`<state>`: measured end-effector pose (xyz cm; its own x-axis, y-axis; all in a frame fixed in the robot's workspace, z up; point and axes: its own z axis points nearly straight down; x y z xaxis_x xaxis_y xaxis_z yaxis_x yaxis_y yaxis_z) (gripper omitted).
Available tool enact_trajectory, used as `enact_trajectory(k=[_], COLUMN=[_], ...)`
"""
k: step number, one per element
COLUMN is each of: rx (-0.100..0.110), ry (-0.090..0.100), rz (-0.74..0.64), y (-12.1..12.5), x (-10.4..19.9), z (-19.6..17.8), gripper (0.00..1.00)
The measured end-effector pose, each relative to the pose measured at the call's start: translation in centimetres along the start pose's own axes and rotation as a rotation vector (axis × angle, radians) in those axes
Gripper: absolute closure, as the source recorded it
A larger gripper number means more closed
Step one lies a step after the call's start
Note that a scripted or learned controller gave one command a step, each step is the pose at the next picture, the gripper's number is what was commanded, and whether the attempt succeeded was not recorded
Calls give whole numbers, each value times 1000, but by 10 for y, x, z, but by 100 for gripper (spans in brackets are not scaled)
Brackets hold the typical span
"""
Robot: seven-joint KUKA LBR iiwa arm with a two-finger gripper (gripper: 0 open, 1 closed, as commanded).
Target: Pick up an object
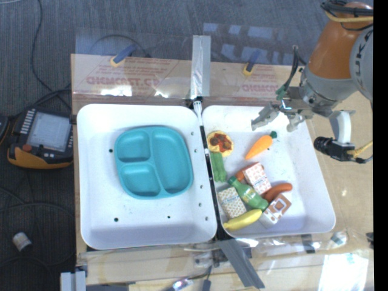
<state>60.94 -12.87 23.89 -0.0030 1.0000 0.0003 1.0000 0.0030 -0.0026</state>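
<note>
On the counter (pixel 85 65), the left bin (pixel 91 223) is holding a teal divided plate (pixel 151 161), which is lying flat near the bin's middle. The right bin (pixel 315 205) is carrying the toy food. At about 10 o'clock in that bin a small pizza round (pixel 219 141) is sitting, with a green cucumber (pixel 218 167) lying just below it along the left wall. Toward 6 o'clock the pile is crowding together: a patterned carton (pixel 230 201), a green bottle (pixel 247 194), a yellow banana (pixel 242 220), a white-and-orange carton (pixel 257 177), a red sausage (pixel 277 191) and a small box (pixel 277 207) are all touching or overlapping.

The carrot (pixel 260 145) is lying on its own at about 12 o'clock in the right bin, tilted, its green end pointing toward 2 o'clock. It looks the likeliest target, since nothing is leaning on it.

The pincer (pixel 277 120) is hovering at 1 o'clock from the carrot, near the bin's far wall, with its fingers spread wide and nothing between them.

Judging by its look, the carrot is a light, stiff plastic toy with a smooth, tapering skin, so it may be prone to squirting out of a pinch. Closing across its thick orange middle, square to its long axis, would seem safest; the narrow tip and leafy end are offering little to grip.
</note>
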Motion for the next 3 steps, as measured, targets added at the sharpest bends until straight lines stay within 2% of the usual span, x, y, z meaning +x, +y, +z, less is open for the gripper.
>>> enact_trajectory(k=[1,2,3], rx=[2,-10,-13], ry=[-3,-5,-4], rz=[50,21,21], y=[7,19,20], x=[-36,-52,-51], z=[92,150,139], gripper=[0,0,100])
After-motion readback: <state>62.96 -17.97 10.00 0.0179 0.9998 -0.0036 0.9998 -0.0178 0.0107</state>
